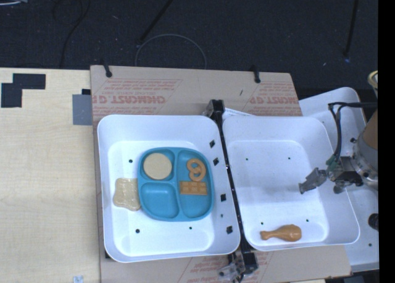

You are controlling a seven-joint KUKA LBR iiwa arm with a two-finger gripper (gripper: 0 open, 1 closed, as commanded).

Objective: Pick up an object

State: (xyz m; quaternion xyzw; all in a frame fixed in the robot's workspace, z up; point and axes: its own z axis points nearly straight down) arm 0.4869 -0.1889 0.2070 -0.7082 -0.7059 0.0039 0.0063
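Camera view, looking down at a slant on the tabletop (49, 170): two shallow white plastic bins sit side by side on a brown cardboard sheet (185, 93).

Left bin (117, 133): a blue plastic tray with compartments (174, 184) lies near the middle. Its upper-left compartment holds a round tan disc, like a toy pancake or tortilla (157, 165). Its right compartment holds a small orange pretzel-shaped piece (195, 168) with a flat orange waffle-like square (193, 188) just below it. A pale beige toast-like slice (126, 193) lies on the bin floor, touching the tray's left edge.

Right bin (278, 133): a tan plastic toy drumstick (282, 233) lies on its side near the front wall, thick end pointing right, narrow end pointing left.

Grey claw (311, 181) enters from the right, over the right part of the right bin, about mid-depth. A dark finger tip points left and slightly down. Whether the fingers are apart or together cannot be told from this angle; nothing is seen between them.

Relation: the drumstick lies nearer the front of the bin than the claw and a little to its left, apart from it, no contact. Black cable (336, 127) loops up behind the wrist.
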